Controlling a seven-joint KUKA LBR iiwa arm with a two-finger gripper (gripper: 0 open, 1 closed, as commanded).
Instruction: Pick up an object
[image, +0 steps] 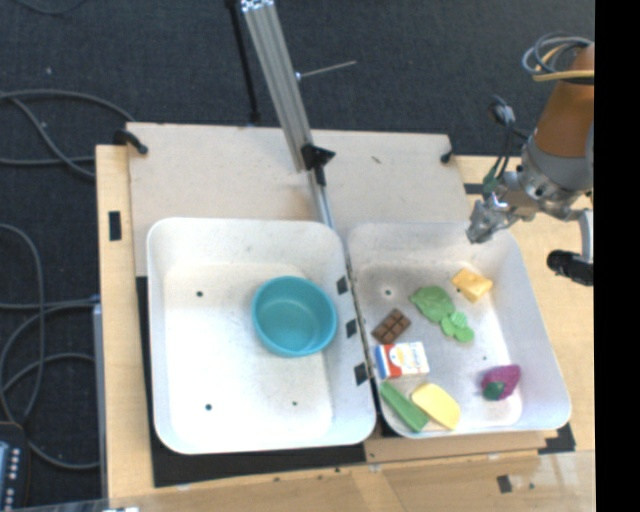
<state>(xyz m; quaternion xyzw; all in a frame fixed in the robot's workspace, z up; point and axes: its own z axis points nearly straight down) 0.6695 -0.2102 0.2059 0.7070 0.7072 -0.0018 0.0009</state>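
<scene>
Two bins (160, 300) on the counter; claw (482, 228) hovers by the right bin's far edge, above a yellow block (472, 284) — grip unclear, nothing visibly held.

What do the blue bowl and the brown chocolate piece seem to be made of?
The blue bowl looks like moulded plastic: one even turquoise colour, smooth thin rim, soft sheen. The chocolate piece is probably a plastic toy too: matte brown, with a regular raised grid of squares. The picture is too small to rule out rubber.
</scene>
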